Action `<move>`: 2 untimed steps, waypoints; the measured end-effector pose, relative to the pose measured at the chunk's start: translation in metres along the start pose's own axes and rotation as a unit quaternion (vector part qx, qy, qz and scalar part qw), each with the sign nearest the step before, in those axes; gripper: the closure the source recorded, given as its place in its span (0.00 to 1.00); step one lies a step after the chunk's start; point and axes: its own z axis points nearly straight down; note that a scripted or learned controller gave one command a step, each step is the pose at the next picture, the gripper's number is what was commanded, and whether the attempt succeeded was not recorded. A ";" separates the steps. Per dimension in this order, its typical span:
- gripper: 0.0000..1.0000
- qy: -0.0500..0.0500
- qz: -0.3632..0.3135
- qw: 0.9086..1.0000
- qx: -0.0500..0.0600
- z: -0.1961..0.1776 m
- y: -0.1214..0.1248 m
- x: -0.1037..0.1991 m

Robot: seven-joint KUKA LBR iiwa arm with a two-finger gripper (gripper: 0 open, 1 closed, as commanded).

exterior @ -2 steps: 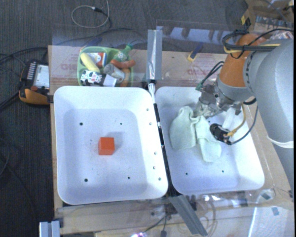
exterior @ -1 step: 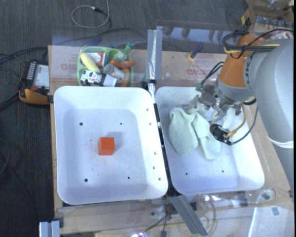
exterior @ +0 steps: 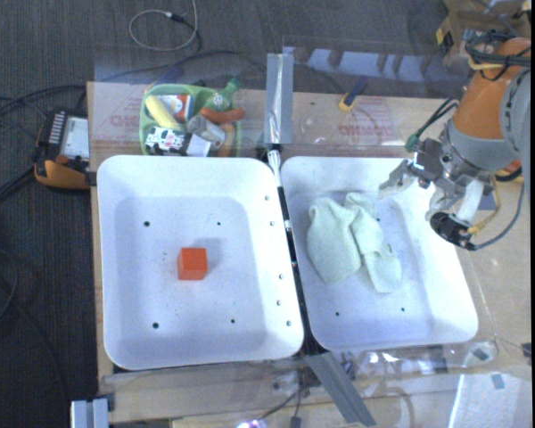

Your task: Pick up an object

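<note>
— Tabletop (exterior: 116, 96) contents?
— Two white bins. Left bin (exterior: 116, 185): one orange cube (exterior: 193, 263), near centre. Right bin (exterior: 446, 315): pale green cloth (exterior: 349, 239), crumpled, centre.
— Gripper (exterior: 415, 175)?
— Over right bin's far right corner; grip state cannot be told.

bins (exterior: 116, 239): smooth white plastic, faint sheen | cloth (exterior: 349, 239): soft pale-green fabric, matt, crumpled, just left of the jaws | cube (exterior: 193, 263): orange, matt, smooth-faced | bench (exterior: 374, 119): bare wood, dull | arm (exterior: 486, 127): glossy orange band, grey metal
</note>
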 end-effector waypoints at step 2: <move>0.00 0.000 0.001 1.000 0.001 0.028 -0.040 -0.020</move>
